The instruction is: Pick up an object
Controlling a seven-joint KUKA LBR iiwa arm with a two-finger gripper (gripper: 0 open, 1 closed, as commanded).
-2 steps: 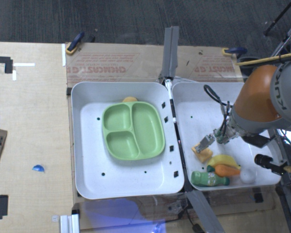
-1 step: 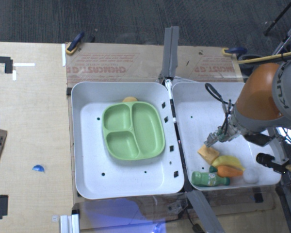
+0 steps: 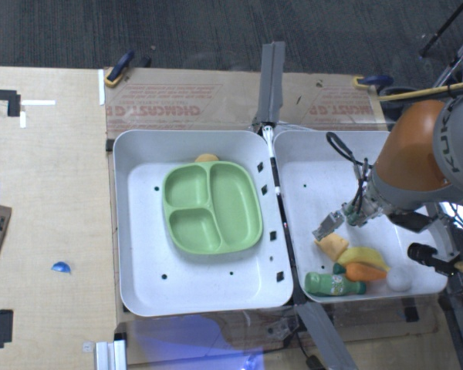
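Note:
In the right bin (image 3: 309, 176), near its front edge, lie a pale yellow wedge (image 3: 332, 245), a yellow banana (image 3: 364, 256), an orange carrot (image 3: 365, 271) and a green bottle (image 3: 333, 284) on its side. My gripper (image 3: 333, 223) hangs low in this bin, just above and left of the yellow wedge, on the arm with the orange band (image 3: 417, 149) reaching in from the right. Nothing shows between the fingers.
The left bin (image 3: 139, 230) holds a green three-compartment plate (image 3: 213, 206) with a small yellow object (image 3: 207, 159) peeking out behind its far rim. A grey divider post (image 3: 271, 83) stands between the bins at the back. A small white object (image 3: 400, 282) lies by the carrot.

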